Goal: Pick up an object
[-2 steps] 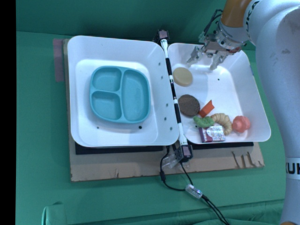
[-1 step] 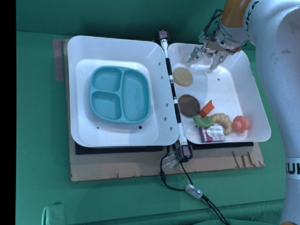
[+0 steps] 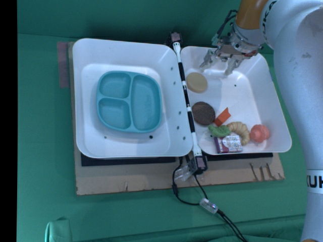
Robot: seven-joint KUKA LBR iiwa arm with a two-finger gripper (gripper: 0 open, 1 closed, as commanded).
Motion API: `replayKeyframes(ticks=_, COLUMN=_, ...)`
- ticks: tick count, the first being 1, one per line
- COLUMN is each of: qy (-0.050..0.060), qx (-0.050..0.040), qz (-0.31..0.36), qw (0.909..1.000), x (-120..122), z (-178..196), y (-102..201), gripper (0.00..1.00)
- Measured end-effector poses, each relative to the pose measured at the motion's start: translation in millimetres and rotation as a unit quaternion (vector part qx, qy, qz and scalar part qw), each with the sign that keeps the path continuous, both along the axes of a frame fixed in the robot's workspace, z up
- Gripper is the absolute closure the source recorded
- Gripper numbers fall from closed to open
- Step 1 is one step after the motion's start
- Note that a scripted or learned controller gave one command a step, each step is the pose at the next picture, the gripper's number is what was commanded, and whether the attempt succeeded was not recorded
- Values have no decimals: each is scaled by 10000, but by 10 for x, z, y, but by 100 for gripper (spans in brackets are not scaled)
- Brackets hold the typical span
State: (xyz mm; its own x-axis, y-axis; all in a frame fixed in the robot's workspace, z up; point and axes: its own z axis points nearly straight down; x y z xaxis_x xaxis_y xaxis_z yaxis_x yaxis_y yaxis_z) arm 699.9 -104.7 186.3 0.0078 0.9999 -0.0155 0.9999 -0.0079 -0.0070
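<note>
My gripper [image 3: 218,68] hangs over the far end of the right bin [image 3: 262,87], open, with nothing between its fingers. Just to its lower left a tan round cookie [image 3: 197,82] lies flat. Nearer the front sit a dark brown round patty [image 3: 203,113], an orange-red wedge [image 3: 222,116], a green leafy piece [image 3: 218,131], a tan croissant [image 3: 239,130], a small printed packet [image 3: 229,143] and a red-orange tomato-like piece [image 3: 260,133].
The left bin [image 3: 88,59] holds a teal divided plate [image 3: 129,101] with three compartments. A black-and-white striped bar [image 3: 183,87] runs between the bins. Cables [image 3: 202,198] trail off the bench front. The grey arm [image 3: 298,59] fills the right side.
</note>
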Motion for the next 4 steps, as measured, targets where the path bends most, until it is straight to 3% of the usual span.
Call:
replayKeyframes(ticks=3, qy=1, qx=15, qz=4, qw=10000, x=1, z=-1, y=17, gripper=0)
replayKeyframes(ticks=4, qy=-36, qx=50, qz=-4, qw=10000, x=33, z=174, y=50, gripper=100)
